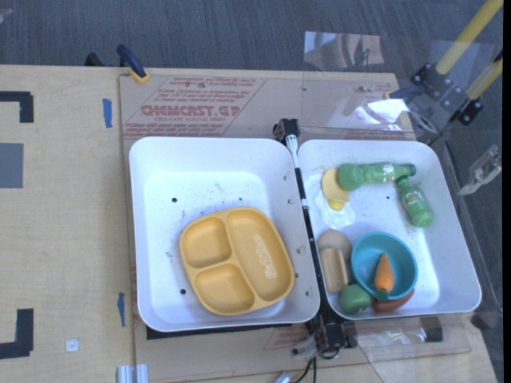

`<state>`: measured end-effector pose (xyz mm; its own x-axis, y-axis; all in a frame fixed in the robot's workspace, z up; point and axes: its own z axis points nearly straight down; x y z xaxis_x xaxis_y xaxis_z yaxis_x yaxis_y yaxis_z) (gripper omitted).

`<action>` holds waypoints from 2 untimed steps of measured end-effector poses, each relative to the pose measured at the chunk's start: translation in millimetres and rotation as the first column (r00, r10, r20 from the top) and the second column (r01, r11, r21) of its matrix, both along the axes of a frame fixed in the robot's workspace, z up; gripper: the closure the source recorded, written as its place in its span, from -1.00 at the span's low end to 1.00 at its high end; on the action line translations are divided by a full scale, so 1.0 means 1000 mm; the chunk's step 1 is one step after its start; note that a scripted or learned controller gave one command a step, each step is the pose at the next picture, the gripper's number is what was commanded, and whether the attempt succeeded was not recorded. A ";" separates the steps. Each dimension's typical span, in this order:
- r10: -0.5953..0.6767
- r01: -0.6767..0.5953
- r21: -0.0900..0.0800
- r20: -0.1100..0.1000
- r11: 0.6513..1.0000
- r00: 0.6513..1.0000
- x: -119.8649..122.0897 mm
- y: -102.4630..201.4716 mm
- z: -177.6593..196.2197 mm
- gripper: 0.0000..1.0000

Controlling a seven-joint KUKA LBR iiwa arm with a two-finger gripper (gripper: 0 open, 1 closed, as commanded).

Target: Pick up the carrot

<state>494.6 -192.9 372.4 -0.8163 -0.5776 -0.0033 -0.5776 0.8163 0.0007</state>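
One carrot [384, 273] in one blue bowl [361, 263], two green bottles [374, 174] behind

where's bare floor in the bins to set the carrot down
Left bin: bare floor above the yellow divided plate. Right bin: bare patch right of the blue bowl holding the carrot, below the green bottles. Its left side is crowded.

I am finding nothing I can tell about the arm's colours, shapes, cables or markings from where I am watching.
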 end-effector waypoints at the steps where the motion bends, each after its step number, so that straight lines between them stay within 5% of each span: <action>1: 0.253 -0.253 -0.007 0.008 0.967 0.967 -0.006 -0.031 0.022 -1.00; 2: 0.250 -0.250 -0.012 0.019 0.968 0.968 -0.004 -0.031 0.034 1.00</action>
